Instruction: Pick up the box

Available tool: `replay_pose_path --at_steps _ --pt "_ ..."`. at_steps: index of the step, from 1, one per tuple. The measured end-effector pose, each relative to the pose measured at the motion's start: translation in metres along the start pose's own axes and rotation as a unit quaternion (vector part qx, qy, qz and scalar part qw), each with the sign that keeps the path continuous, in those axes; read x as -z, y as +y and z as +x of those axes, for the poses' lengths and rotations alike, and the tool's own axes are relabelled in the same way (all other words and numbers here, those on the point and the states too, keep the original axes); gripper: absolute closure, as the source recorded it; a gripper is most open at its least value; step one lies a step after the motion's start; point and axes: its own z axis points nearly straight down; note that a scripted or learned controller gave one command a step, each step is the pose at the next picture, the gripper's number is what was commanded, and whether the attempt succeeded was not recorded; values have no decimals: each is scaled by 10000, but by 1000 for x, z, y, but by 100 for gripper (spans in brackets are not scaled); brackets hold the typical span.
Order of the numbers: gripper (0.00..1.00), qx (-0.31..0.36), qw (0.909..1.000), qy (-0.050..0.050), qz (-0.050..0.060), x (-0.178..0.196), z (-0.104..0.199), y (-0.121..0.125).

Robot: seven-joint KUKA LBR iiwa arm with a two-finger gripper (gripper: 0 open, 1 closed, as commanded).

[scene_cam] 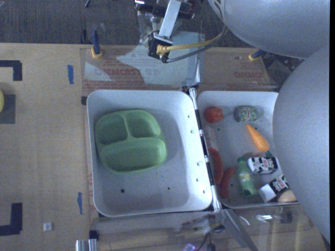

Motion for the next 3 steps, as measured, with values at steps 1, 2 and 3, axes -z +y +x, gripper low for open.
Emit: replay_pose_path --at_steps 1,2,3 --pt "100 -2084 9780 -8 24 -32 0 7" --pt "100 -133 9999 -7 17 -39 1 7" --pt "100 1655 9862 -2 14 -74 1 7"
